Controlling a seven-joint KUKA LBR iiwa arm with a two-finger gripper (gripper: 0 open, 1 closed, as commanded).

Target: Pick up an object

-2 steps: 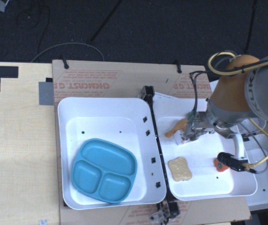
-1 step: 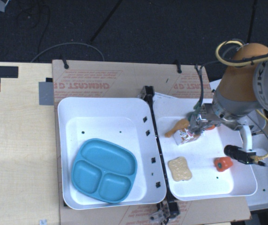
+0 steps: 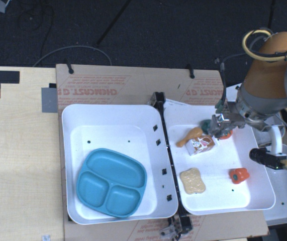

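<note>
The right bin [image 3: 254, 197] holds several small objects. A tan bread slice [image 3: 192, 180] lies near its front left. Toward the right lies a red-orange pepper-like toy [image 3: 239, 175]. A white carton with red print [image 3: 202, 145] lies in the middle, with an orange carrot-like piece [image 3: 190, 136] beside it. My gripper [image 3: 220, 126] hangs low over the back of this bin, just right of the carton, above a green piece [image 3: 206, 125] and a red piece [image 3: 226, 134]. Nothing visibly sits between its fingers.
The left bin [image 3: 75, 119] holds a blue divided plate [image 3: 112, 182]. A black clip divider [image 3: 159, 104] joins the two bins. The arm's grey body and orange band [image 3: 266, 74] lean in from the right. Cardboard [image 3: 133, 84] lies under the bins.
</note>
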